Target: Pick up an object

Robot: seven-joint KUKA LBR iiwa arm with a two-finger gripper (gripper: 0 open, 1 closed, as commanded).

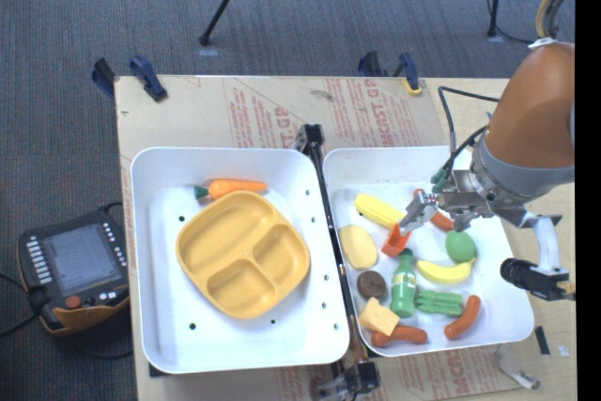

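just below the gripper [413,219], glossy plastic toy food fills the right bin [522,319]: a cheese wedge [379,318], sausage [462,316], green bottle [404,285], brown cookie [371,284], banana [443,271]. its metal fingers look slightly spread above a red-orange piece [395,241], pinching nothing. to its left, a pale potato [357,246]; farther left, a yellow 3-section tray [243,253] & carrot [235,188] in the left bin [150,296]. beyond, cardboard [282,113] w/ red print, unreadable.

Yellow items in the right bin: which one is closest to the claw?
The long yellow piece at the bin's upper left, just left of the claw. The banana lies lower, and the cheese wedge sits at the bottom edge.
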